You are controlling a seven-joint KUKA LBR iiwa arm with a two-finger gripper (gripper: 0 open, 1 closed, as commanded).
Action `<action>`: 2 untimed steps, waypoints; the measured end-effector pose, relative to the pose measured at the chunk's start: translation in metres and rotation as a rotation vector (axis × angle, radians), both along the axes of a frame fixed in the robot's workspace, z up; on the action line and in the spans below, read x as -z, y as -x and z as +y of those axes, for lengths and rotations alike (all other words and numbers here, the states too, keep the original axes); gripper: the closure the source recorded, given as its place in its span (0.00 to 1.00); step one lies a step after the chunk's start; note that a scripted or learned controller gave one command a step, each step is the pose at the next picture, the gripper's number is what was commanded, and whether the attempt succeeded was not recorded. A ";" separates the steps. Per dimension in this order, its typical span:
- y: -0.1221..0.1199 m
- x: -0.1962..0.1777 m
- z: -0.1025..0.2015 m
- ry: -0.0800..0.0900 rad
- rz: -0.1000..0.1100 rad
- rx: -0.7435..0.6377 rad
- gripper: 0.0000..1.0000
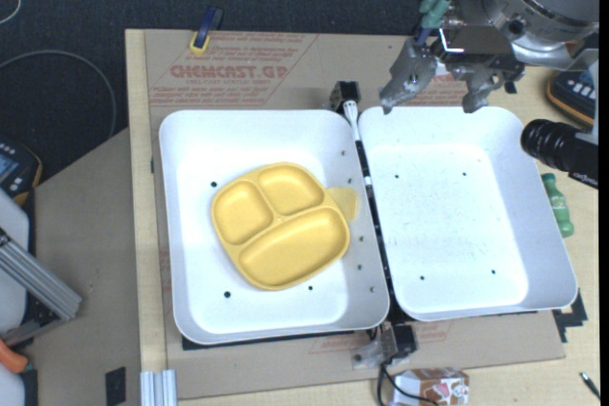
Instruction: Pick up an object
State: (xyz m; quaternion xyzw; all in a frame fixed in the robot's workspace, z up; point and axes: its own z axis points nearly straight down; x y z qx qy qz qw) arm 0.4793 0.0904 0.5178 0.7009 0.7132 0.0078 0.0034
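Note:
A yellow divided plate with three compartments lies in the left white bin, a little right of its middle. Under its right edge a small pale yellow piece pokes out. My gripper hangs over the far rim of the right white bin, well away from the plate. Its two fingers stand wide apart, open, with nothing between them.
A black cylinder juts in over the right bin's right rim, with a green object beside it. A black clip sits at the far end of the seam between the bins. A yellow-and-blue clamp lies on the cardboard beyond.

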 end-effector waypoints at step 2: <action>0.001 0.119 -0.023 0.009 0.030 0.021 1.00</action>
